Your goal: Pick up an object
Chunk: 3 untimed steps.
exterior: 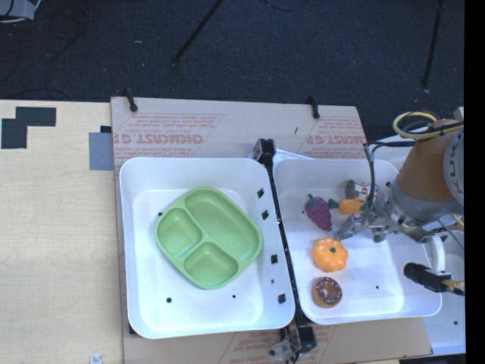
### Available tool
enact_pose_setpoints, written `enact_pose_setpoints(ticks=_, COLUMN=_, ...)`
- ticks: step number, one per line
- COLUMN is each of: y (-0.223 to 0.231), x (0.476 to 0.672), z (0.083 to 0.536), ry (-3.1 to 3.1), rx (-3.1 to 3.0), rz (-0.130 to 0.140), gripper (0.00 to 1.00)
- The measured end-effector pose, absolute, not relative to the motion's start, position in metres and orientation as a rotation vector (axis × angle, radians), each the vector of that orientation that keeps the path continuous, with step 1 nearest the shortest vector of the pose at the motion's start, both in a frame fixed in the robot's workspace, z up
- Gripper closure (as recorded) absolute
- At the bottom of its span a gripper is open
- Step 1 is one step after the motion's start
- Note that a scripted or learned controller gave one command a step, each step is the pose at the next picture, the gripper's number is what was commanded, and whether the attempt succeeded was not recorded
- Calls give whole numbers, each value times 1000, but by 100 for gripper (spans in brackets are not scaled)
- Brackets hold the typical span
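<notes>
Our fingers [350,227] stand apart, low over the floor of the right bin [383,283], and we see nothing between them. Just far of them lies a small orange piece [350,205], so close that we cannot say whether a tip touches it. Left of that piece are the purple grapes [319,211]. Near of the fingers and a little left sits the pumpkin [330,255], apart from them. Nearer again is the donut [327,291], close to the bin's near wall. The arm [424,177] comes in from the right over the bin's right wall. The left bin [144,203] holds a green plate [208,237], well apart from all this. Both bins rest on the desk [53,241].

We judge this to be the approach: nothing is picked, and the fingers are down among the things but around none of them. The orange piece looks the likeliest target, the pumpkin the next. The next move calls for shifting the fingers until the chosen thing lies squarely between them, then closing and lifting straight up. The grapes lie near the orange piece, so a careless close could nudge them.
</notes>
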<state>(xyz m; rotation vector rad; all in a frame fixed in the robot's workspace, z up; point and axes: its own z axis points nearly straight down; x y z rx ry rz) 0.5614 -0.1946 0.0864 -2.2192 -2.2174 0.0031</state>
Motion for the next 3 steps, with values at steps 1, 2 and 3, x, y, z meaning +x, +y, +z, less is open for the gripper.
enact_pose_setpoints(ticks=1, y=-195, x=562, z=99, ry=-2217, rx=-2223, rz=1, gripper=100)
enact_pose_setpoints(ticks=2, y=-198, x=561, z=141, ry=-2218, rx=-2226, rz=-1, gripper=100)
enact_pose_setpoints(ticks=3, y=-201, x=571, z=191, ry=-2224, rx=-2222, rz=-1, gripper=100)
